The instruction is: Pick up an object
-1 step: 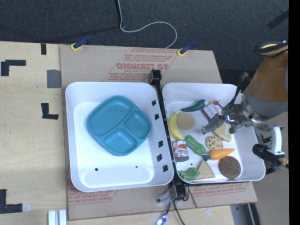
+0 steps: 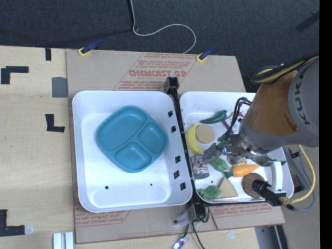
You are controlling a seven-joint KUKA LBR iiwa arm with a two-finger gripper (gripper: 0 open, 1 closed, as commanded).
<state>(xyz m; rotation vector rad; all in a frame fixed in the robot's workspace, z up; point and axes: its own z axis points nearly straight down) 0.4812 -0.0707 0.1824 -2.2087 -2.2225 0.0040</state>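
Where the arm [image 2: 280, 113] hovers, orange carrot [image 2: 245, 170], tapered, among toy food.

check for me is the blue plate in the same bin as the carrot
No, the blue plate lies in the left bin, while the carrot is in the right bin.

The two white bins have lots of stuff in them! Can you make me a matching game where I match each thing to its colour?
Things:
1. divided plate in the left bin
2. toy carrot in the right bin
3. leafy piece near the right bin's front edge
4. band above the arm's wrist

Colours:
A. green
B. blue
C. orange, on the robot
D. orange, on a toy

Pairs: 1-B, 2-D, 3-A, 4-C
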